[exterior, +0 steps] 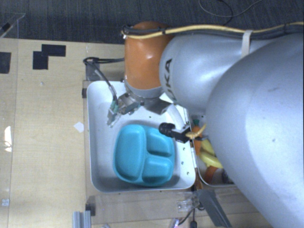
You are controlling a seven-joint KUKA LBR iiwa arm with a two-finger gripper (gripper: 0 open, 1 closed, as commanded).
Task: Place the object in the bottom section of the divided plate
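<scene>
A blue divided plate [142,156] lies in the left white bin [97,141], toward its near side. It has one long section on the left and two smaller ones on the right. My gripper [114,111] hangs over the bare bin floor just beyond the plate's far left corner, apart from the plate. I see nothing held at its tip. The grey arm with its orange band [142,56] covers the bin's far right part and most of the right bin.
A strip of the right bin [202,177] shows beside the arm, with a yellow object [209,158] and an orange-brown one [212,175] in it. The wooden bench [42,127] spreads to the left, with black marks at its far edge.
</scene>
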